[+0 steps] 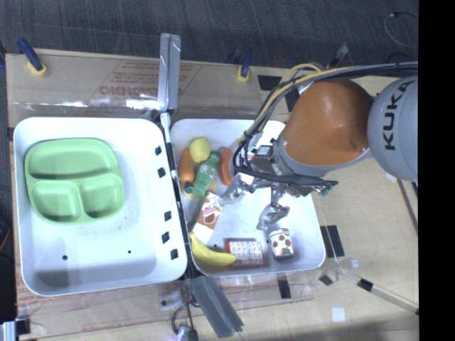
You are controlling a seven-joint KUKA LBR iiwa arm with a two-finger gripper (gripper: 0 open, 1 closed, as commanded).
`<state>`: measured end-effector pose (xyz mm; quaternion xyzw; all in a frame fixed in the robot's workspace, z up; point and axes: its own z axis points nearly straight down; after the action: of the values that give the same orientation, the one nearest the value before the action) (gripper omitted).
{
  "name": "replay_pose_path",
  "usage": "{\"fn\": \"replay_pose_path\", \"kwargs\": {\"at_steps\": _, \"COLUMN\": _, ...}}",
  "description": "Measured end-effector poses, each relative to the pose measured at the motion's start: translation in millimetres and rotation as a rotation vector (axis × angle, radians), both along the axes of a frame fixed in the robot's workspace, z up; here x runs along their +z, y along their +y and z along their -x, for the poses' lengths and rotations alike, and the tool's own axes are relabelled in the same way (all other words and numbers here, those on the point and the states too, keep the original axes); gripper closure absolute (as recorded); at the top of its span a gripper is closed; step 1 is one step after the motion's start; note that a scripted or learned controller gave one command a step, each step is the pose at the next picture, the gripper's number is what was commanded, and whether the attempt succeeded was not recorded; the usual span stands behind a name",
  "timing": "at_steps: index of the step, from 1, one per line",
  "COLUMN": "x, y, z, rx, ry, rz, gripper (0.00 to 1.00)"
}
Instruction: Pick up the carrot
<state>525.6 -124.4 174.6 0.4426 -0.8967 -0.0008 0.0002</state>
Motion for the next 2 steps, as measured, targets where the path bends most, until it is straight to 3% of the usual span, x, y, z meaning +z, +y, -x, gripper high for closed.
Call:
{"fn": "replay_pose_path", "kwargs": {"at_steps": 1, "x": -62.5, "y": -11.1, "z": -44.5, "rx": 0.039, "ry": -0.018, "rz": 0.002, "gripper": 0.00}}
{"fn": "replay_pose_path", "kwargs": {"at_steps": 2, "x": -76.6, "y": 3.4, "z": -118.3, "rx": 0.248, "ry": 0.011, "rz": 0.014, "gripper": 0.00}}
